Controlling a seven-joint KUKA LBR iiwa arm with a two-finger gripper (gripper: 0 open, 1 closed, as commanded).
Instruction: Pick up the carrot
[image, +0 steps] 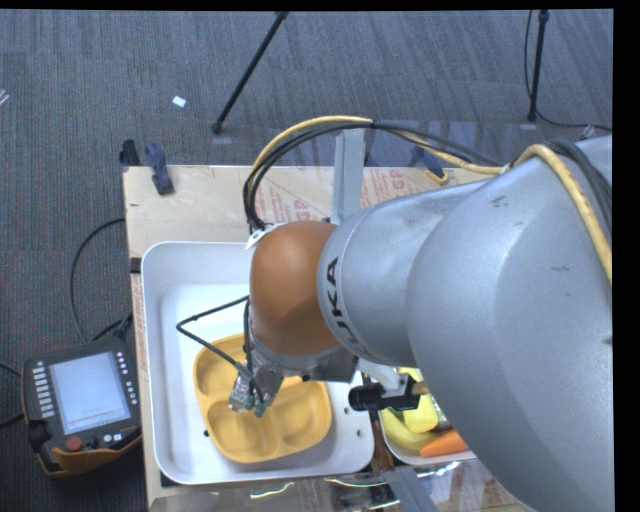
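Orange and tapered, the carrot (446, 443) is seen in the bin on the view's right (404, 455), lying flat near that bin's front edge, with one end hidden under the arm. It is found just beside a yellow object (414, 420), whose kind cannot be made out, as much of it is covered as well. The gripper (249, 398) is held well apart from the carrot, over the other bin (160, 300), the white one on the view's left. It is pointed down at a yellow divided plate (300, 425) that is set in that bin, and its tip is seen against the plate's inner ridge; whether the plate is touched cannot be told. Whether the tool is open or closed cannot be told either, since it is small and blurred, and nothing is seen held in it. The orange band (290, 290) is seen directly above the gripper, and much of both bins is covered by the grey arm (480, 300). The bins are borne by a pale wooden bench (200, 200). On the dark carpet (60, 100) to the left of the bench a control pendant (85, 400) with a pale screen is laid
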